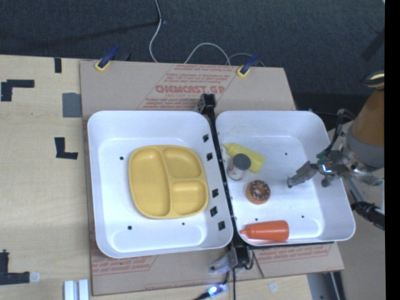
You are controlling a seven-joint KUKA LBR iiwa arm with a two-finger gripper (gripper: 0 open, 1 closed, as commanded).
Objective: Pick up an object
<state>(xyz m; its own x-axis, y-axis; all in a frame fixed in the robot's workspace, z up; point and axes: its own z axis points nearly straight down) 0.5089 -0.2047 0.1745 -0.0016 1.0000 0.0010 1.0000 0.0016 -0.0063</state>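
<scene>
Dark blue-grey carpet covers the floor at the far side, well beyond the gripper. A white cable trails across it toward the surface, pale wood marked with black tape pieces. A brown cardboard sheet with red lettering lies on it, pinned by two blue-and-yellow clamps. The light is even and flat.

A pale wooden bench with black tape marks carries a brown cardboard sheet printed in red — on the sheet, two shallow white bins side by side, walls touching
</scene>
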